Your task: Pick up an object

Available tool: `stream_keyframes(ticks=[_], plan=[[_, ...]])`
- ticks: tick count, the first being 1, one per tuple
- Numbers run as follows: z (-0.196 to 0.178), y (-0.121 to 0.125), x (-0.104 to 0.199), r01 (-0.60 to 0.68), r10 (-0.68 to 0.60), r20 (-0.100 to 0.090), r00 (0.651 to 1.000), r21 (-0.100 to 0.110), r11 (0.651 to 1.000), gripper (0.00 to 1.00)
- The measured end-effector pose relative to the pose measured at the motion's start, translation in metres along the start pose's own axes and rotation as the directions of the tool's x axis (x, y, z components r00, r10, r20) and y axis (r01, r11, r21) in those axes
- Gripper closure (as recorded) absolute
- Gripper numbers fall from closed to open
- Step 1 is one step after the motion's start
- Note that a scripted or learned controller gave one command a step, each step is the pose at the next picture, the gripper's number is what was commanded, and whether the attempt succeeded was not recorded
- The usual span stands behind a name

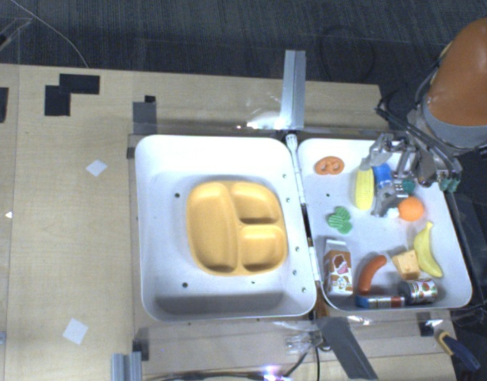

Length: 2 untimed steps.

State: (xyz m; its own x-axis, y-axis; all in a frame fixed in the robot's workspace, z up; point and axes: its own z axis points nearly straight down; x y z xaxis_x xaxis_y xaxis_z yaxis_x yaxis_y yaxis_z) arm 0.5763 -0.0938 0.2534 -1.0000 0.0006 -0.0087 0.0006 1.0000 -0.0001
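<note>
Over the right bin the jaws hang low; whether they are apart or together cannot be told. Crowded beneath and around them lie a yellow corn cob, a blue object and an orange ball. Nearby sit a banana, cheese wedge, sausage and green piece. A yellow divided tray occupies the left bin on the surface.

We saw the arm reach in from the right, its orange band uppermost and the grey wrist angled down to the left. The gripper hung low, pointing down, with nothing visibly between its fingers.
</note>
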Motion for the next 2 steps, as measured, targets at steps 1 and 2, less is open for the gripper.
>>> stream_keyframes(ticks=[1, 2], plan=[[0.151, -0.033, 0.043, -0.487, 0.487, -0.008, 0.873, 0.003, 0.873, 0.0], [0.134, -0.023, 0.053, -0.713, 0.713, -0.002, 0.701, 0.002, 0.701, 0.0]])
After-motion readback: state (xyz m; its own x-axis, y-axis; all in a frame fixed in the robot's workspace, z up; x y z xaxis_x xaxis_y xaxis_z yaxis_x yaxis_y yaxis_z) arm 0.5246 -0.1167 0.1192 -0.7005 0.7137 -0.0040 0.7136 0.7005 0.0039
